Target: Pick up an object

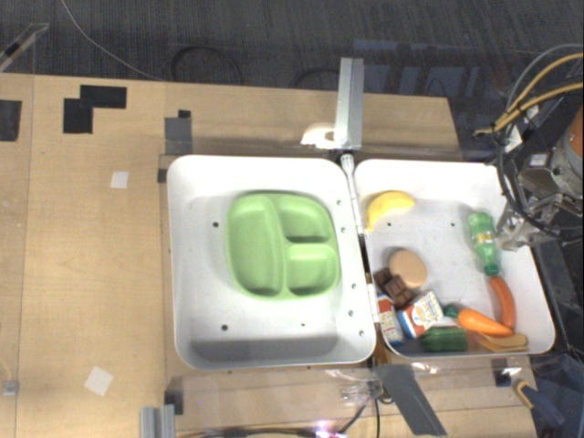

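At right edge of the shallow white right bin (pixel 456 176), grey arm's two-finger gripper (pixel 516 229) hung beside the green plastic bottle (pixel 483 240) lying against the wall; jaw state: can't tell.

— What sort of place is this?

— A robotics lab or test cell, by the look of it. Two white bins (pixel 196 336) sit in metal brackets (pixel 349 99) on a plywood bench (pixel 82 272), mid-frame.

— Anything else?

— Black marker patches (pixel 91 108) at the upper left, bundled yellow cables (pixel 538 85) at the upper right, and dark carpet (pixel 274 16) along the top.
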`<state>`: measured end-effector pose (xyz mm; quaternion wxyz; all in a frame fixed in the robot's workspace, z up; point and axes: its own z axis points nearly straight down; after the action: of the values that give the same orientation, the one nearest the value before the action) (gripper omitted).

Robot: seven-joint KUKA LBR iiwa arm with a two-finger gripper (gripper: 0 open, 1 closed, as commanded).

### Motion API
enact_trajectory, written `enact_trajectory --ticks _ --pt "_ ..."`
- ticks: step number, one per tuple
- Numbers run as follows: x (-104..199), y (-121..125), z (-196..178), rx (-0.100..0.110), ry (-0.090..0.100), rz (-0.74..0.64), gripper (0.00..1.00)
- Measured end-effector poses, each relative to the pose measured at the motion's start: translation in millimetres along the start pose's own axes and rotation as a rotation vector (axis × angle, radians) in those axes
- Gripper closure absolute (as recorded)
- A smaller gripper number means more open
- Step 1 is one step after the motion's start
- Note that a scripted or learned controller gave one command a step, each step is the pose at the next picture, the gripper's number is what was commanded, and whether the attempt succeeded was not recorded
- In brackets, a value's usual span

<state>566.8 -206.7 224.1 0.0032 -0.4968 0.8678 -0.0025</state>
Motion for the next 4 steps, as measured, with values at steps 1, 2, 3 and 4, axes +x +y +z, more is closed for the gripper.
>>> enact_trajectory --ticks 1,2,3,4 --pt "-4 -2 -13 0.009 -0.006 -0.002 1.00" --pt "-6 -4 -26 0.018 -0.011 -0.001 1.00" --pt "16 30 -2 -0.001 0.000 -0.202 1.00" --pt "-42 48 -15 0.001 -0.003 -0.277 1.00"
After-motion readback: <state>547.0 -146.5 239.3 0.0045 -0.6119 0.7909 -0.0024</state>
